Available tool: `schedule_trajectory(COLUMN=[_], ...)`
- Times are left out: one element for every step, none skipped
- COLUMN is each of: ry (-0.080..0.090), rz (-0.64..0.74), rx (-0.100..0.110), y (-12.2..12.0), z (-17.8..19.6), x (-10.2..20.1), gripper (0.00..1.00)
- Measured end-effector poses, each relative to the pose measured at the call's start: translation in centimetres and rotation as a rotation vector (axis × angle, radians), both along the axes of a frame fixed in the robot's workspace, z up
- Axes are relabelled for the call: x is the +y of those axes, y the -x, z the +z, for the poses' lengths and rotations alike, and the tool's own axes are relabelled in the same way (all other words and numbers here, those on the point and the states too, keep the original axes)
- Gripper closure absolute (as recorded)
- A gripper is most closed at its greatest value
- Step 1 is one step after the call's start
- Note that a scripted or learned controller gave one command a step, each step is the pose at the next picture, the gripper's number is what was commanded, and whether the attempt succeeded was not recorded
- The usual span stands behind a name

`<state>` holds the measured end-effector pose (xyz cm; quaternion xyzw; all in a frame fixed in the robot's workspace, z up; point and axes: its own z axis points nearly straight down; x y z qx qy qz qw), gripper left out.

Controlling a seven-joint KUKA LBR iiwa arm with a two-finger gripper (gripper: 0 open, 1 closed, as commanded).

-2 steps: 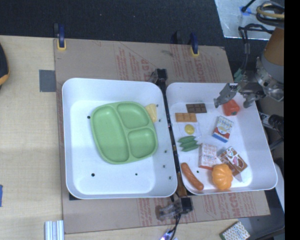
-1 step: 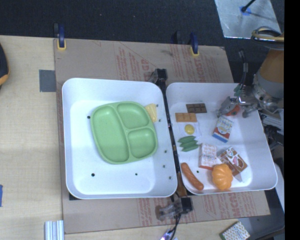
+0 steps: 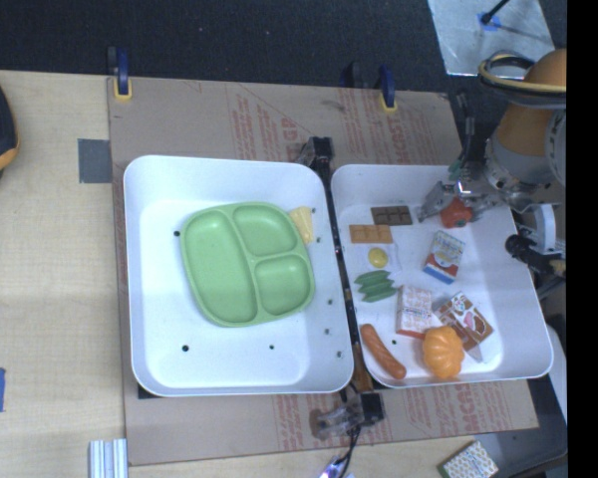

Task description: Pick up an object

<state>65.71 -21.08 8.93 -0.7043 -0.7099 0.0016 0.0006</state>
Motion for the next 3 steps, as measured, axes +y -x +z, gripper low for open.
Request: schedule_trajectory(ry=[0.001,-0.002,-0.002], rz=[0.002,0.002,0.001], rx=[0.000,-0.010,0.002], y=[0.0,-0.2,4.6], z=[1.4,9.2,12.1], x=[-0.1,6.0,11.6], gripper=[1.00,1.00,1.00])
